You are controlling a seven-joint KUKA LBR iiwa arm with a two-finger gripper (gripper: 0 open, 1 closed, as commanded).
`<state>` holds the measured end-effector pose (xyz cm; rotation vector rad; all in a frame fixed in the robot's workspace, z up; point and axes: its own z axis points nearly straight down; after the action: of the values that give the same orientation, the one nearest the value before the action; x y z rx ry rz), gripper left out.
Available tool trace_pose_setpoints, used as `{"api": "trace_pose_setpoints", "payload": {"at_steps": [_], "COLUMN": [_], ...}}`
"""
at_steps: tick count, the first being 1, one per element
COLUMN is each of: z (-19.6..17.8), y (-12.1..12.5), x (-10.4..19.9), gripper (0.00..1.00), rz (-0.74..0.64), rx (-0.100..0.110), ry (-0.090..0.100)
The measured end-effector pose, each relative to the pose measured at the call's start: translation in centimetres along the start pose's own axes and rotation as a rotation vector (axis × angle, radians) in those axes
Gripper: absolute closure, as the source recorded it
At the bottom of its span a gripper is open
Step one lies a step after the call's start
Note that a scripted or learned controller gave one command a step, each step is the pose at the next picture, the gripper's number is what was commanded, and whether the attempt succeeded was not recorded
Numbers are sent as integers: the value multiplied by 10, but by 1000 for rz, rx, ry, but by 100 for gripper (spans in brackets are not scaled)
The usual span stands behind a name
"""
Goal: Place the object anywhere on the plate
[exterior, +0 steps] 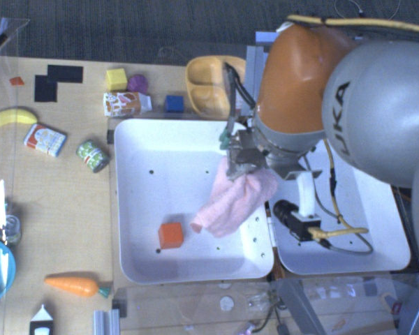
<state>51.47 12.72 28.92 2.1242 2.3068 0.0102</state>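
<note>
Gripper: I am seeing it hanging over the right part of the left bin, clenched on the upper end of the pink cloth

Pink cloth: it is dangling from the fingers, its top bunched at the claw and its lower end trailing down and to the left, close over the bin floor or brushing it; I cannot tell which

Long axis: the cloth is running on a slant from the claw at upper right to its loose tip at lower left, pointing toward the orange block

Plate: I am not making out a flat plate; the nearest dish is the yellow bowl standing just beyond the far rim of the left bin, up and slightly left of the claw

Turning relation: I am judging that the cloth hangs below and left of the claw, so the trailing end needs to clear the bin rim

Arm: it is reaching in from the right across the right bin
</note>
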Motion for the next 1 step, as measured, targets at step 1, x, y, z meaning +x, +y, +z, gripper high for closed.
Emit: {"api": "trace_pose_setpoints", "payload": {"at_steps": [1], "z": [26], "y": [-16], "x": [62], "gripper": [100], "rz": [-202], "rx": [7], "ry": [1]}}
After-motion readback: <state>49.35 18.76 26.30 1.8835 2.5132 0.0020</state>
